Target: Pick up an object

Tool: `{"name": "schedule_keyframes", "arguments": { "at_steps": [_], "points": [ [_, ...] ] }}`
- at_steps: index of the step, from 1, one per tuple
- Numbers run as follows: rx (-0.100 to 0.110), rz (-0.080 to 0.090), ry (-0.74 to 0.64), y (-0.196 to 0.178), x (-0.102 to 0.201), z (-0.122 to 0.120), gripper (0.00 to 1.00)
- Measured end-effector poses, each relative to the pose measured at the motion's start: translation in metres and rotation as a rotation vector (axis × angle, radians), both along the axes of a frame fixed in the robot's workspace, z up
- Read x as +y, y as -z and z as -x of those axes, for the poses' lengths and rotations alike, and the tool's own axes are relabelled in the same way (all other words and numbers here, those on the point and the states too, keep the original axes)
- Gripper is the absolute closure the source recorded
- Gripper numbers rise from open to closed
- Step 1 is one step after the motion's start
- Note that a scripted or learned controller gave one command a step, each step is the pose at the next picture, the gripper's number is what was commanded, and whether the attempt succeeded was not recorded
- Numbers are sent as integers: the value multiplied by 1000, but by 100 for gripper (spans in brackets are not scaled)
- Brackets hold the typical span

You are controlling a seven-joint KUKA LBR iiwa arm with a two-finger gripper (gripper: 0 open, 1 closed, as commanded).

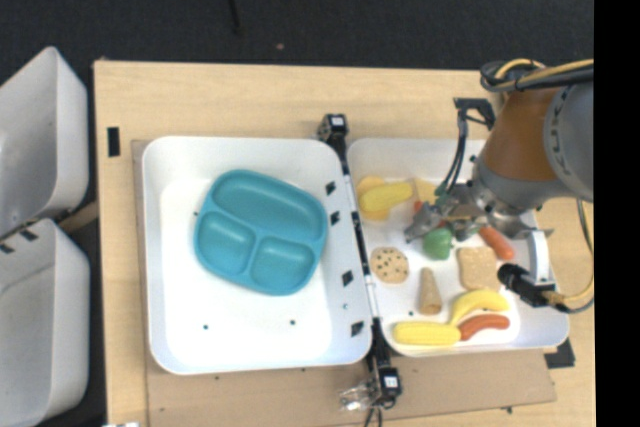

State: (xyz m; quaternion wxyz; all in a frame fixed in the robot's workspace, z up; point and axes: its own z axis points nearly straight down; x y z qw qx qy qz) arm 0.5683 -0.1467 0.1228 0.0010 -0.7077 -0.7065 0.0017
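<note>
Grey arm with orange band reaches in from the right over the right white bin; two-finger gripper sits low in the middle of that bin, right above a small round green toy vegetable. Can't tell how the gripper is set or whether it grips anything. Green piece is glossy and ball-shaped, lying just beside a tan bread slice and an orange carrot-like piece. Same bin also holds a yellow toy pepper, round speckled cookie, tan ice cream cone, yellow banana, red sausage and yellow corn cob. Left white bin holds a blue three-compartment plastic plate.
</note>
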Motion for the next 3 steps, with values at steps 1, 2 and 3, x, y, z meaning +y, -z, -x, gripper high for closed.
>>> {"name": "schedule_keyframes", "arguments": {
  "at_steps": [1,2,3],
  "points": [
    [-2,0,3,23,-1,0,0],
    [-6,0,9,11,-2,-1,100],
    [-9,1,-5,-34,2,-5,100]
  ]
}}
